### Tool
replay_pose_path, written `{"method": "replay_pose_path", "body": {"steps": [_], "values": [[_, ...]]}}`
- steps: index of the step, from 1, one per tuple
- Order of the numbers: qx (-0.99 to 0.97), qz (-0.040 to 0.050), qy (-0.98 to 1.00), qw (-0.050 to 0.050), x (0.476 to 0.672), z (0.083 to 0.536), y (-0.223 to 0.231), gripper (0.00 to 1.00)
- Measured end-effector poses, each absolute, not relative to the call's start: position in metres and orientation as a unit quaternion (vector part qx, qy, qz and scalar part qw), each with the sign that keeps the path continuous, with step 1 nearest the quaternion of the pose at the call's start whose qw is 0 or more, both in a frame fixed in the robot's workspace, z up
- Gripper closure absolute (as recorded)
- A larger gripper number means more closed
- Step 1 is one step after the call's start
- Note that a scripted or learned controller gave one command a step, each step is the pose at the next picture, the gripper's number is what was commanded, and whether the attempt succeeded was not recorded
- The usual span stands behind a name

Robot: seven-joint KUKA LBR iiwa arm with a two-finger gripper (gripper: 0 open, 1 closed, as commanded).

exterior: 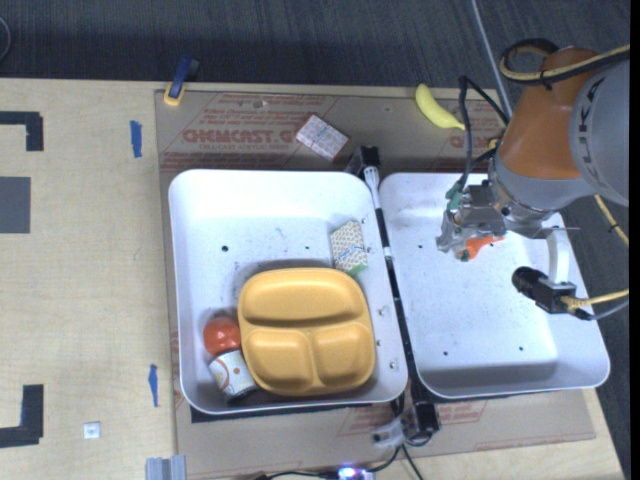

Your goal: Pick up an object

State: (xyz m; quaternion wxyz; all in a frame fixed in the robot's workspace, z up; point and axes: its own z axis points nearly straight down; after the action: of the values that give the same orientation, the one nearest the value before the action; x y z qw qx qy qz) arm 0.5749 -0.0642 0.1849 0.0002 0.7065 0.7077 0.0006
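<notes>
Over the right bin [500, 358], near its far edge, the gripper [466, 230] hangs from the grey arm [560, 138] with its orange band; from where I stand its tips are a small dark and orange cluster, and I cannot tell whether anything is between them or how they are set. All the loose things lie in the left bin [200, 228]. A yellow compartment tray [305, 328] fills the near half of it, reaching almost to the near right corner. An orange-red ball [221, 334] sits against the tray's left side, and a small can [231, 373] lies tipped just in front of the ball, by the near left corner. A patterned packet [349, 244] rests close to the right edge, just beyond the tray. Past the bins, a yellow banana-shaped thing [436, 107] and a small printed box [320, 136] lie on the cardboard [240, 118]
</notes>
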Motion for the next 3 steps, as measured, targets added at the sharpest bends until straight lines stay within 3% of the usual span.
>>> {"method": "replay_pose_path", "body": {"steps": [1,2,3], "values": [[0.706,0.0008,0.708,0.002,0.576,0.195,-0.065,1.00],[0.707,-0.0003,0.707,-0.001,0.486,0.248,-0.087,1.00],[0.707,0.0004,0.707,0.001,0.565,0.195,-0.106,1.00]]}}
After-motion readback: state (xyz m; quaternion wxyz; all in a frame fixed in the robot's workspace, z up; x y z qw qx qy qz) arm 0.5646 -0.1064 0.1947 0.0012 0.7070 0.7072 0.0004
